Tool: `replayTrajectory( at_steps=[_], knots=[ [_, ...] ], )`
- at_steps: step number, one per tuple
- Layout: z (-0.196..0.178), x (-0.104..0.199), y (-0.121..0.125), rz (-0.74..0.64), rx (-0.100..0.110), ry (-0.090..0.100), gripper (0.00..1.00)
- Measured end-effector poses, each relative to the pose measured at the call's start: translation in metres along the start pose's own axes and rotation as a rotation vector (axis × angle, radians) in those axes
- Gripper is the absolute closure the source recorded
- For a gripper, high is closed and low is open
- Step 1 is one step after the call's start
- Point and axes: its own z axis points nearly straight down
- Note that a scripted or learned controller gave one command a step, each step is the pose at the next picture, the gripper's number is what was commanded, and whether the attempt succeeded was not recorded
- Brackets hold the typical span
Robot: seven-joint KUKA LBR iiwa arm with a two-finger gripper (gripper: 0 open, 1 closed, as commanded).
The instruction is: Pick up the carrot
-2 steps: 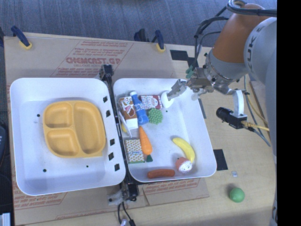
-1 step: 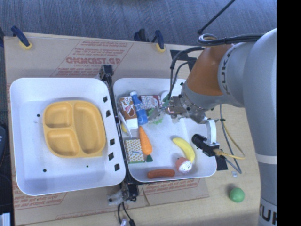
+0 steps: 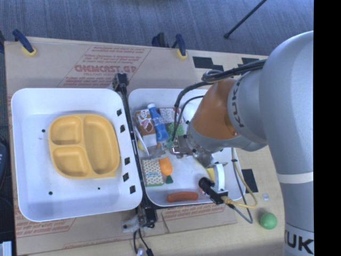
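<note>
carrot (image 3: 166,167) – upright-ish (green end down)

bins (image 3: 21,143): smooth white plastic, slight sheen | tray (image 3: 84,144): matt yellow plastic | bench (image 3: 64,63): printed brown cardboard | arm (image 3: 290,100): smooth grey satin shell | carrot (image 3: 166,167): glossy orange plastic

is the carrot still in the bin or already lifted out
In the bin. The carrot lies on the right bin's floor beside a waffle, below the arm's wrist, with nothing visibly gripping it.
</note>
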Motion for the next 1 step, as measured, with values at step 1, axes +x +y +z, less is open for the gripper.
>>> replayTrajectory(
  at_steps=[1],
  knots=[
    [-0.0099,0.0008,0.0004,-0.006,0.003,0.001,1.00]
  ],
)
